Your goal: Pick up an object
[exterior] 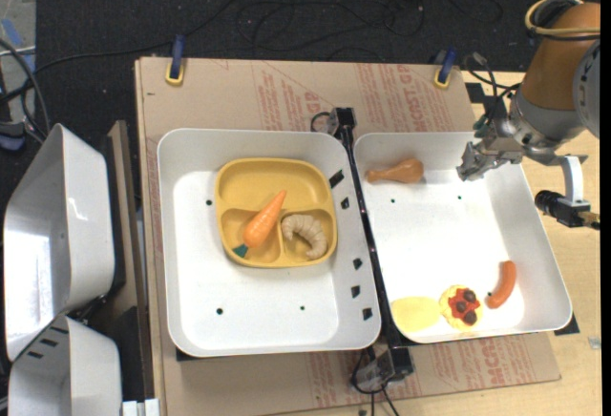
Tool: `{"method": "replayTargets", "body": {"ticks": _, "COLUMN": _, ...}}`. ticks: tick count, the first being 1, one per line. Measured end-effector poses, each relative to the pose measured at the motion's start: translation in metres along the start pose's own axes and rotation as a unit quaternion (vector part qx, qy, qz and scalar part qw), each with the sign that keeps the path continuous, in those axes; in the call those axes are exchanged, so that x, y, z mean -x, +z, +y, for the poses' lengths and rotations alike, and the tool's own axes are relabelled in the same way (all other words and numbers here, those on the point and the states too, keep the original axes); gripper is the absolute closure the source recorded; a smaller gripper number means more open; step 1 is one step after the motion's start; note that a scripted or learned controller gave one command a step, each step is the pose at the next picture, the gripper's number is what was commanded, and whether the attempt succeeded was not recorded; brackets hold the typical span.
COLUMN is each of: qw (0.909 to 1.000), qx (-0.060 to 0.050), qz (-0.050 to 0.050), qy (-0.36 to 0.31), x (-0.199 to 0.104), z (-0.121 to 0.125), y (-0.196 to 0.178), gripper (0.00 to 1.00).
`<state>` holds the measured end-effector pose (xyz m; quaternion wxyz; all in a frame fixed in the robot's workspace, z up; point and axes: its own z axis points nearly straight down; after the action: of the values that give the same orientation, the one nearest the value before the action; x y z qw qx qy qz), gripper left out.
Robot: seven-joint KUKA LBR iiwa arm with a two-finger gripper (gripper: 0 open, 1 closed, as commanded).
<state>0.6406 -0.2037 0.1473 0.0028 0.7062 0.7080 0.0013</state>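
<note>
Drumstick (395, 173) lies at the right bin's (535, 242) far edge, the pincer (474, 163) poised near it, grip state I cannot tell, above a cardboard-covered surface (277, 94) ringed by cables (286, 9) on dark floor.

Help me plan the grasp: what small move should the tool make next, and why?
Probably a short shift left and down toward the chicken drumstick. The tool sits over the right bin's far edge, and the drumstick lies closest, alone against that same far wall. The sausage and the other food pieces lie at the near side, farther off.
</note>
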Motion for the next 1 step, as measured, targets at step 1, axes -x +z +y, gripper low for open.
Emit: {"method": "replayTargets", "body": {"ticks": 1, "qw": 1.0, "qx": 0.001, "qz": 0.0, "qy": 0.0, "x": 0.0037, "z": 0.0025, "y": -0.0642, "gripper": 1.0}}
